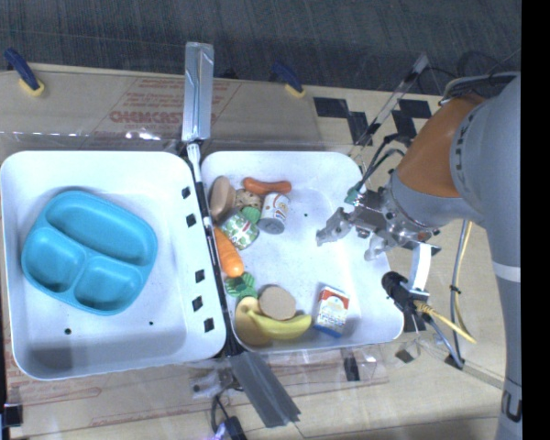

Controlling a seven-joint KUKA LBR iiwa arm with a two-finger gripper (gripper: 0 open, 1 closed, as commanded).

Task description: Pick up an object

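Observation:
My gripper (350,241) hangs over the right side of the right bin (302,165), above bare white floor. Its two grey fingers (328,233) are spread apart with nothing between them. Left of it lie a small white can (275,214), a green-labelled can (243,229), an orange sausage (266,187) and a tan oval piece (222,197). A carrot (229,255) lies along the bin's left wall. Toward the front are a banana (270,328), a brown round disc (277,302) and a small red-and-white box (332,310), which sits just below the gripper.
The left bin (37,356) holds a blue divided plate (89,250). A metal divider bar (198,90) stands between the bins at the back. Cables and a black fitting (399,291) hang off the arm by the right bin's right rim.

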